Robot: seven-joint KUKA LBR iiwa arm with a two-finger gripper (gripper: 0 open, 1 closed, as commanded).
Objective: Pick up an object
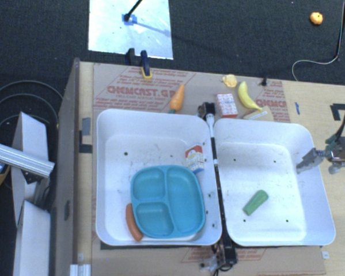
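Note:
In the right bin a small green cylinder-shaped piece lies tilted on the floor, near the middle. The left bin holds a blue divided plate, an orange sausage-like piece at the plate's lower left, and a small white and red carton by the right wall. My gripper hangs over the right bin's right rim, above and to the right of the green piece, well apart from it. Nothing shows in its grasp.
On the cardboard behind the bins lie a carrot, a small pink box, a banana and a yellow scrap. A black rod runs along the seam between the bins. Cables hang at the far right.

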